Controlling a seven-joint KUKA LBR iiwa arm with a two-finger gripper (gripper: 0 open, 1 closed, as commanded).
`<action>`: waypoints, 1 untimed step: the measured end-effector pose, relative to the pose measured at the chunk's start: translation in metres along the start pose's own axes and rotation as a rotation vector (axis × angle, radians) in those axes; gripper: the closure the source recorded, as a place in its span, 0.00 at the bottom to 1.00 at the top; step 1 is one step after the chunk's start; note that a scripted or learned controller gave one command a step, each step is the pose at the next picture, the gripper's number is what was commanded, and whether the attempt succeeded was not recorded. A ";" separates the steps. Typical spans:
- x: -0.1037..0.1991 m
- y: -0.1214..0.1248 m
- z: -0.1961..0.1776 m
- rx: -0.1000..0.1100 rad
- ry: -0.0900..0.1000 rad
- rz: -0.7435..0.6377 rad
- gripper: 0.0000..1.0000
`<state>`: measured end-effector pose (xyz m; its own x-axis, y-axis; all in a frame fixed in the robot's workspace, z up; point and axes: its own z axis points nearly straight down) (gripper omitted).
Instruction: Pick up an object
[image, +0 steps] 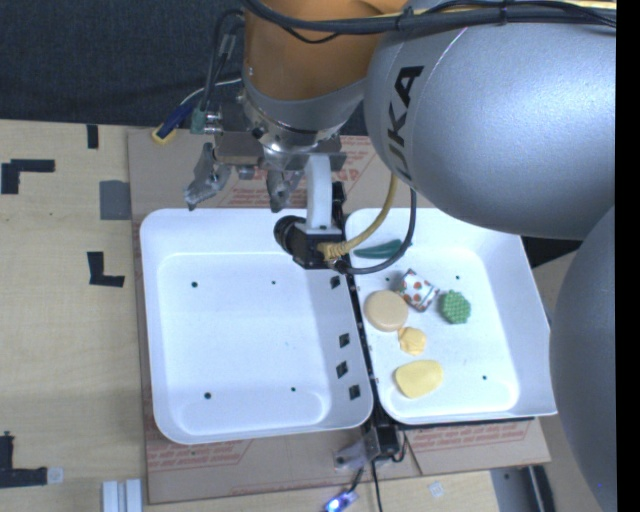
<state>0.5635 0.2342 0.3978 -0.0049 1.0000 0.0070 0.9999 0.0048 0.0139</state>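
Gripper (243, 188) is open with nothing between the fingers. It hangs over the far rim of the left bin (240, 335), up off the floor.

All the pick candidates sit in the right bin (490, 350), clustered toward its left half:
- tan disc (385, 310)
- small yellow chunk (412, 342) just below the disc, close enough that I can't tell if they touch
- yellow oval piece (418, 378) nearest the front rim
- green knobbly ball (455, 306)
- red-and-white patterned piece (418, 290) between the disc and the ball

Step looks like pre-grasp: no target engaged, and the gripper is over the wrong bin for anything pickable.

The next move needs a traverse across the divider to the right bin, then a descent onto one item. The yellow oval piece looks like the cleanest target since it stands apart from its neighbours. The disc is flat and crowded by the chunk and the patterned piece, so the fingers would likely catch a neighbour. Watch clearance at the divider wall on the way over.
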 end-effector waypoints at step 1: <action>0.000 0.000 0.002 0.017 -0.009 0.000 1.00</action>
<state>0.5631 0.2340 0.3962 -0.0047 1.0000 -0.0024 1.0000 0.0047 -0.0027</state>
